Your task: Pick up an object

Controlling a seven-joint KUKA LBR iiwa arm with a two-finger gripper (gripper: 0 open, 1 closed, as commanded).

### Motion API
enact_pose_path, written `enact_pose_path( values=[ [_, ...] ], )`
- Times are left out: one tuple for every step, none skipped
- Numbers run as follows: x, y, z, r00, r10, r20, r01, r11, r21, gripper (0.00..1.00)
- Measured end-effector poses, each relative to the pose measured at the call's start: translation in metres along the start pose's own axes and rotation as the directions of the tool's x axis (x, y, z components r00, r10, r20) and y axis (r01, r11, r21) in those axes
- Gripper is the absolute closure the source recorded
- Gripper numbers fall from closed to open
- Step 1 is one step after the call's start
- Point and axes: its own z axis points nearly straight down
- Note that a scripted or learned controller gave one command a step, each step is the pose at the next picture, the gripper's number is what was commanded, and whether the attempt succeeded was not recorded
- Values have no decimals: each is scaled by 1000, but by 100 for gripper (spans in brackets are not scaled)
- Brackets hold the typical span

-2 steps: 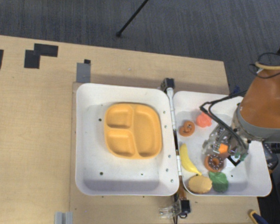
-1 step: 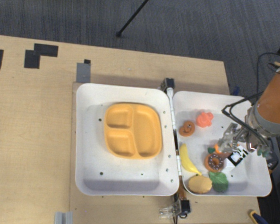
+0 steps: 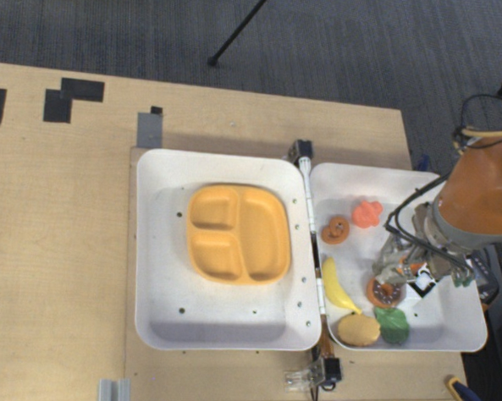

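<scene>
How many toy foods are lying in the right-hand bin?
6: pink piece at the top, brown donut, banana, potato, green piece, and a round one under the claw. The arm may hide more.

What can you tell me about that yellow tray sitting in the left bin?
The yellow tray looks like smooth moulded plastic, orange-yellow, roughly square with rounded corners. Raised ridges split it into three compartments: two smaller ones on the camera view's left and one long one on its right. It lies flat, open side up, slightly turned, near the middle of the left bin, resting on the bin's white floor. Nothing lies in it and nothing else touches it.
</scene>
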Motion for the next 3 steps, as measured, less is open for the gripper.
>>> enact_pose_path(
  values=[
    [-20,31,-37,914,406,4,-406,914,0,100],
    [-20,31,-37,914,405,3,-405,914,0,0],
    [-44,0,36,935,355,7,-355,935,0,0]
  ],
)
